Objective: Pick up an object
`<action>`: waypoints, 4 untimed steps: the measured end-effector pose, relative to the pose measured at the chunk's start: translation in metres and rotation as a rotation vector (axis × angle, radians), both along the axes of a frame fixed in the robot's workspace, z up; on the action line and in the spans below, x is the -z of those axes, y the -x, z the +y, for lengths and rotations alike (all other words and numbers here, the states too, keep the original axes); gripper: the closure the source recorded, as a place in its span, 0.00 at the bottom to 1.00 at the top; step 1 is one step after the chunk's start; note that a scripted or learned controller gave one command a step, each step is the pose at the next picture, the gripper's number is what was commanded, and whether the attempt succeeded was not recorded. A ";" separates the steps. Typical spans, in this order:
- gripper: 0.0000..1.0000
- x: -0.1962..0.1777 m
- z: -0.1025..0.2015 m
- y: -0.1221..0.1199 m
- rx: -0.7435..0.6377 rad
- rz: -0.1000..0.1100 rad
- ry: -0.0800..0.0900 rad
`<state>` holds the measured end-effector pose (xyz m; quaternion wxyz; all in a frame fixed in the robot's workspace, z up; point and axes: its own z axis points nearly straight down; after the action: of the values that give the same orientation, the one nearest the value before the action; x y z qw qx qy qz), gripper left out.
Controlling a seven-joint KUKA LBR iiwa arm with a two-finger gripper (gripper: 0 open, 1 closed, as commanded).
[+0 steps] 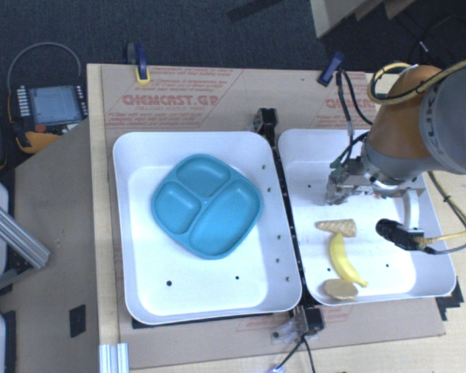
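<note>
Pincer low over right bin, upper half; finger gap unreadable at this angle, cannot tell if anything held. Banana lies just below pincer, toward near rim, long axis running rim-ward, slightly slanted. Waffle cone between them.

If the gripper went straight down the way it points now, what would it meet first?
Most likely the bare floor of the right bin: the gripper hangs above the ice cream cone and banana, though depth is unclear.

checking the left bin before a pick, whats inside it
The left bin holds a blue divided plate with three compartments, lying flat near its middle. The bin floor under the plate is covered, so anything beneath it cannot be seen.
</note>
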<state>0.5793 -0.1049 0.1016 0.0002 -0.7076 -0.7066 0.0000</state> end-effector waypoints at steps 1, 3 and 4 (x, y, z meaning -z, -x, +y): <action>1.00 -0.062 0.003 0.004 -0.002 -0.006 0.002; 1.00 -0.112 -0.006 0.003 -0.001 0.001 0.001; 1.00 -0.106 0.044 0.014 -0.004 0.003 -0.001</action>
<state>0.5657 -0.0609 0.2077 0.0019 -0.7060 -0.7082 0.0008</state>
